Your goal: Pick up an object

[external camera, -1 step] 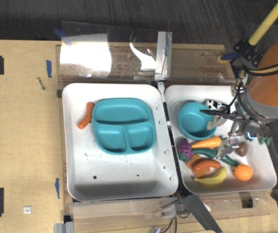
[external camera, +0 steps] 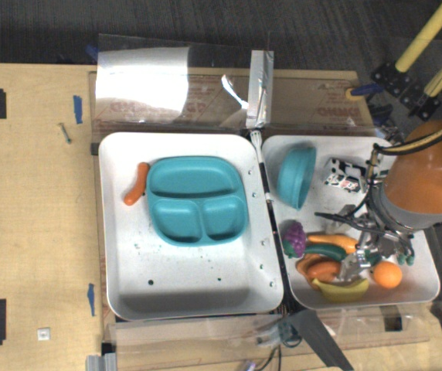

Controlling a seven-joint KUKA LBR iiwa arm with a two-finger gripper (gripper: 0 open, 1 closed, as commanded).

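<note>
Camera view | left bin (external camera: pixel 120 230): teal tray (external camera: pixel 198 199), carrot (external camera: pixel 137 183) | right bin (external camera: pixel 426 284): teal bowl (external camera: pixel 296 175)

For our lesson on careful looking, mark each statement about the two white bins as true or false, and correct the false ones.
1. The teal three-compartment plastic tray lies in the left white bin. True.
2. The orange carrot-shaped toy lies inside one of the tray's compartments. False: it lies on the bin floor beside the tray's left edge.
3. The teal plastic bowl sits in the right white bin, tipped up on its side. True.
4. The purple toy lies in the left bin. False: it lies in the right bin, below the bowl.
5. The small round orange ball lies in the right bin near the arm's gripper. True.
</note>
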